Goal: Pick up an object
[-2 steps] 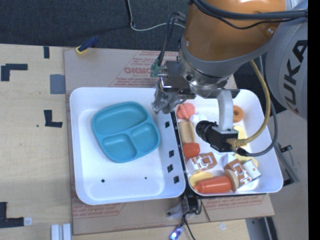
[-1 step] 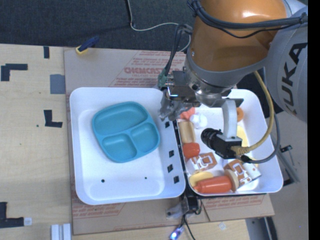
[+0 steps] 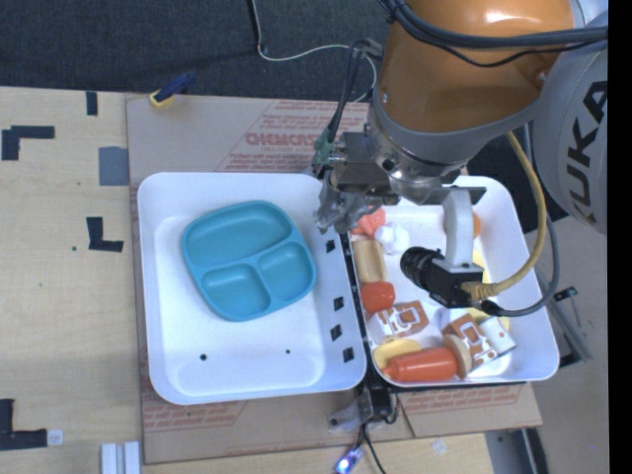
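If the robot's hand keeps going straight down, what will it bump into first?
Probably the far left corner of the right bin, by the wall between the two bins. The hand hangs there, just above the pile of toy food. Depth is hard to judge, so it might touch the topmost toy first.

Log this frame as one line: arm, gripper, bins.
arm: over right bin | gripper: at bins' divider, grasp unclear | left bin: blue plate | right bin: toy food

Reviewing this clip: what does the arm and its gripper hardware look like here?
The arm is grey with black KUKA lettering and a glossy orange band above the wrist. Dark cables run over the band, and a yellow cable loops down its side. The gripper is dark metal, with a black cylindrical unit mounted nearby.
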